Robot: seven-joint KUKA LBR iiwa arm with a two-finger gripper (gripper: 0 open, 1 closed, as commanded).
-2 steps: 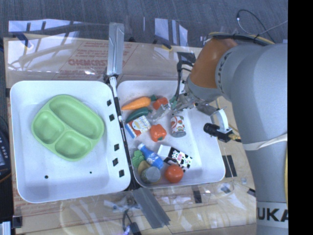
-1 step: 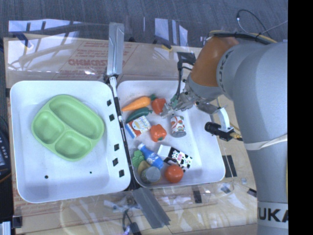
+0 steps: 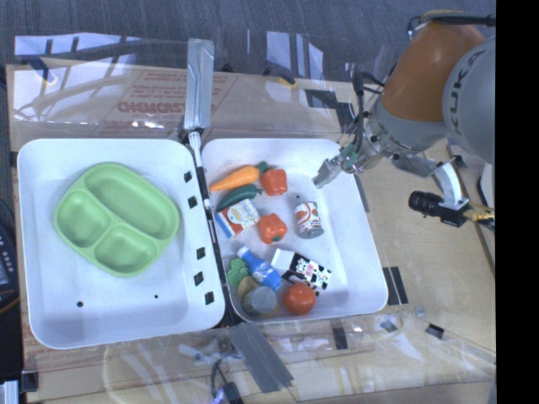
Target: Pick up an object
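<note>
My gripper [image 3: 330,172] hangs over the upper right part of the right bin [image 3: 354,251], above bare white floor, with nothing seen between its fingers. Left of it lie an orange carrot [image 3: 235,178], a red pepper [image 3: 274,182] and a dark green vegetable [image 3: 237,195]. Below the gripper stands a small red-and-white can [image 3: 308,219]. Further down are a red tomato-like piece [image 3: 271,228], a small carton [image 3: 238,216], a blue bottle [image 3: 259,268], a black-and-white cow-print box [image 3: 305,268] and a red ball [image 3: 299,298].
The left bin [image 3: 50,310] holds a green three-compartment plate [image 3: 117,217]. A ridge with black clips [image 3: 200,225] divides the two bins. Green and grey round pieces [image 3: 251,295] crowd the right bin's lower left corner. Taped cardboard lies behind the bins.
</note>
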